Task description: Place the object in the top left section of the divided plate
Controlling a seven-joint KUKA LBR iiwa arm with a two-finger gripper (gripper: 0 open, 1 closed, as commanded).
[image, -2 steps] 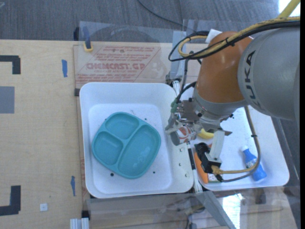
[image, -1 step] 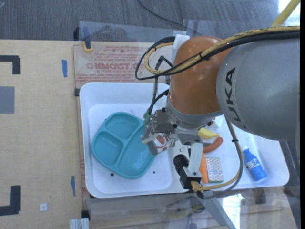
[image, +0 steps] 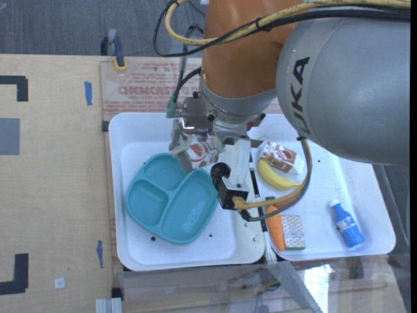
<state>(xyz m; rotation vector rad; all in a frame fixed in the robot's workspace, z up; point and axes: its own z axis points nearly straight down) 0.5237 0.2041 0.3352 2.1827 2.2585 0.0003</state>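
A small red-and-white object (image: 203, 152) was seen at the upper right edge of the blue divided plate (image: 172, 198), near the middle of the frame, directly beneath the end effector (image: 189, 150). The object lay between the grey fingers, one of which (image: 177, 139) was seen at its left, so the end effector appeared to be closed on it, though the contact was partly hidden by the wrist above. Whether the object rested on the bin floor or was lifted clear could not be told. The plate lay flat in the left white bin (image: 130, 240), with one large section toward the lower right and two smaller sections toward the left; all its sections showed bare blue. A black part (image: 225, 188) with a yellow cable hung from the wrist over the plate's right rim. The arm (image: 313, 64), grey with a large orange band, entered from the upper right and covered much of the upper frame. In the right white bin (image: 374, 240), a banana (image: 277, 177) was seen touching a red-and-white packet (image: 280, 156) above it; lower down, an orange carrot-like piece (image: 275, 230) lay just beside a small patterned box (image: 293, 231), and a blue bottle (image: 345, 224) lay well apart toward the right. Both bins were carried on a light wooden worktop (image: 52, 194) bearing black and blue tape marks.
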